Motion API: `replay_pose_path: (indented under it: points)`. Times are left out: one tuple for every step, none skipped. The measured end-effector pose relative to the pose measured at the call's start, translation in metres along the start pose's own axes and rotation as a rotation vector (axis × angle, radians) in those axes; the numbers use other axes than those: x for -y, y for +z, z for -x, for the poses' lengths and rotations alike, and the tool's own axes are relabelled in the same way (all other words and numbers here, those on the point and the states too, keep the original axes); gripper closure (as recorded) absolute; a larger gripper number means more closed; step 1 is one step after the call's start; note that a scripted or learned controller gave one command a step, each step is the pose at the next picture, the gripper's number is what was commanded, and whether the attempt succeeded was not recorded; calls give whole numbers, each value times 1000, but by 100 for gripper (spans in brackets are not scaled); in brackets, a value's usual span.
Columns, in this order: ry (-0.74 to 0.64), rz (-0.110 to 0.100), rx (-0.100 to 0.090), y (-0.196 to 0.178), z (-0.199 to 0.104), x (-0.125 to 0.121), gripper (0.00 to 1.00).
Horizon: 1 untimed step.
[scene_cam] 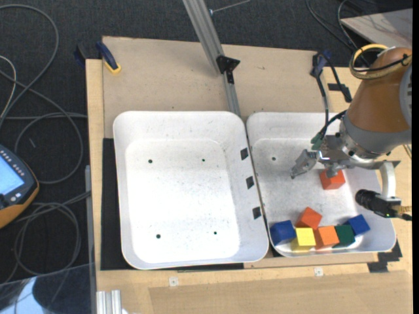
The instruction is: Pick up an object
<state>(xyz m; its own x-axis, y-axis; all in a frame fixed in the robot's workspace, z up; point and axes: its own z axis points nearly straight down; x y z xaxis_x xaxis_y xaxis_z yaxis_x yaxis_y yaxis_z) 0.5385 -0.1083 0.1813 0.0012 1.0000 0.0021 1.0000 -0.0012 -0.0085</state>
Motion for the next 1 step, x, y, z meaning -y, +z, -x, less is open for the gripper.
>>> replay_pose_path:
  points:
    - [-2, 0, -1, 59, -8, -4, 0]
